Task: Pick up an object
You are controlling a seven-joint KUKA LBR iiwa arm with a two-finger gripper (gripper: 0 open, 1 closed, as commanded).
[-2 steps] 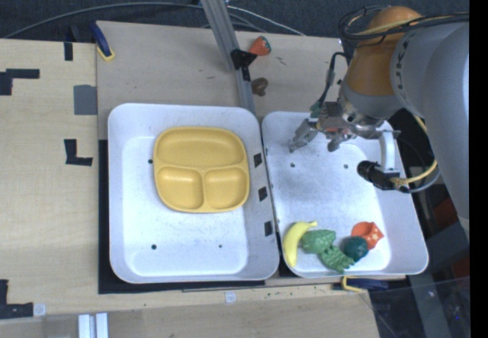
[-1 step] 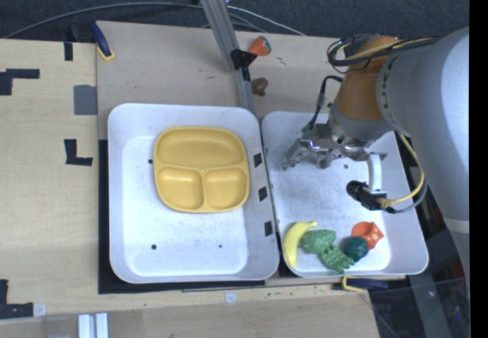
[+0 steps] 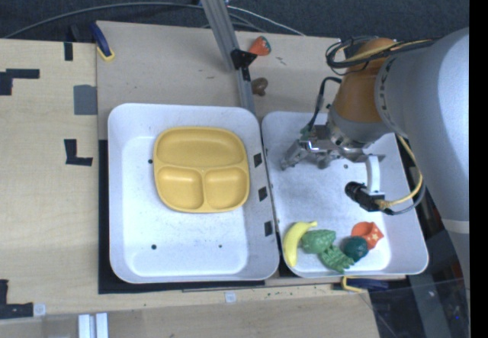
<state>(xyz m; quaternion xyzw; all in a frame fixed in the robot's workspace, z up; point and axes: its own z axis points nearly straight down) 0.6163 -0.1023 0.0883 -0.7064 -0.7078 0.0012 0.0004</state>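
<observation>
We see the jaws (image 3: 303,155) hanging spread and empty over the right shallow white bin (image 3: 404,256), well apart from its yellow plastic banana (image 3: 295,239) and green toy vegetables (image 3: 326,249).

yellow divided plate (image 3: 202,169) in left bin (image 3: 122,199) — metal pole (image 3: 217,12) behind
</observation>
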